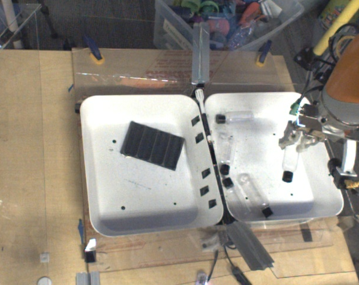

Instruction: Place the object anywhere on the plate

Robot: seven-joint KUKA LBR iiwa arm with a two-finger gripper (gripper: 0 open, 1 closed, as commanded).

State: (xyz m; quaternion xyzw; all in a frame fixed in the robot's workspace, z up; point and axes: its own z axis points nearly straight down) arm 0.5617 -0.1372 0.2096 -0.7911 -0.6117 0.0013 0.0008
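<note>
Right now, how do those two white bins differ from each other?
The left bin bears a flat black ribbed rectangle, the plate; the right bin bears clear plastic pieces with black ends. The gripper hangs over the right bin, not the left bin. Both are shallow, white and round-cornered.

Materials and finishes as I see them from my station

Both white bins look like smooth moulded plastic with a soft sheen: the left bin holds a dark matt ribbed plate, its surface grooved into parallel strips. In the right bin I see several clear, glossy plastic pieces with black caps, nearly vanishing against the white. The bench around the bins reads as pale, matt wood. Behind the bins a translucent plastic tub holds bright, shiny plastic toys. Right of the right bin, the arm's orange band looks smooth and satin.
</note>
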